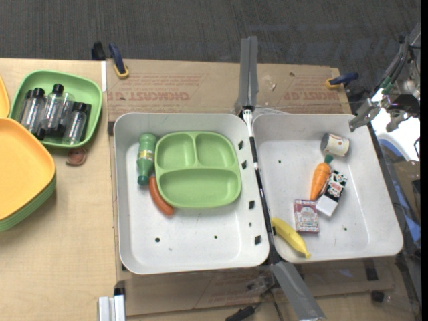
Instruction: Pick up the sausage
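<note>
1. Gripper point(394, 102) sits at the far right edge, partly cut off and blurred against bright glare; can't tell its state.
2. Arm barely in view, above the right bin's point(374, 246) upper right corner, well apart from the sausage.
3. Sausage point(160, 197) lies in the left bin point(187, 253), touching the green divided plate's point(198, 169) lower left edge, just below a green bottle point(145, 158).
4. Right bin: carrot point(320, 177), banana point(291, 237), small cup point(335, 144), pink carton point(306, 216), milk carton point(332, 192).
</note>
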Robot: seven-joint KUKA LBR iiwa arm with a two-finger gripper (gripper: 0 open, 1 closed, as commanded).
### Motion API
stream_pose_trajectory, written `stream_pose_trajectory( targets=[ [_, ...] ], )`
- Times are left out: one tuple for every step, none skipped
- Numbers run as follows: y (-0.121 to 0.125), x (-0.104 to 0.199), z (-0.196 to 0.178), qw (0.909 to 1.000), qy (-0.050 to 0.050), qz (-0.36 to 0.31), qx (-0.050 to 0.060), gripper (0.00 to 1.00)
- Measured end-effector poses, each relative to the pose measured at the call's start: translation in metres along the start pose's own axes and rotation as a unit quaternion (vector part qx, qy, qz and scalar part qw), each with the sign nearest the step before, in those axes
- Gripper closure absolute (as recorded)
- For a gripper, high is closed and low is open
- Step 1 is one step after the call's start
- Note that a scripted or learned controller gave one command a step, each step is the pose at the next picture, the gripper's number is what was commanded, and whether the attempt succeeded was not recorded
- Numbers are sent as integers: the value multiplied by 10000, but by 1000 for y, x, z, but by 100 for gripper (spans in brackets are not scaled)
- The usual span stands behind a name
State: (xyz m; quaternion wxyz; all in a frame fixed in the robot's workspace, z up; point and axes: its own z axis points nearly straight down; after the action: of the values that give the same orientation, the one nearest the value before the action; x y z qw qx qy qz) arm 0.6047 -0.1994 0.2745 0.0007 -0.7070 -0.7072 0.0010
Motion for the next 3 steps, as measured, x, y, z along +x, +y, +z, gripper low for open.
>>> stream_pose_trajectory(
  targets=[
    [-76, -23, -77, 9963, -6, 865, -3, 0],
    [-78, -6, 162, 9881, 12, 1532, -99, 0],
    [-73, 7, 31, 9848, -4, 1739, -2, 0]
  ],
)
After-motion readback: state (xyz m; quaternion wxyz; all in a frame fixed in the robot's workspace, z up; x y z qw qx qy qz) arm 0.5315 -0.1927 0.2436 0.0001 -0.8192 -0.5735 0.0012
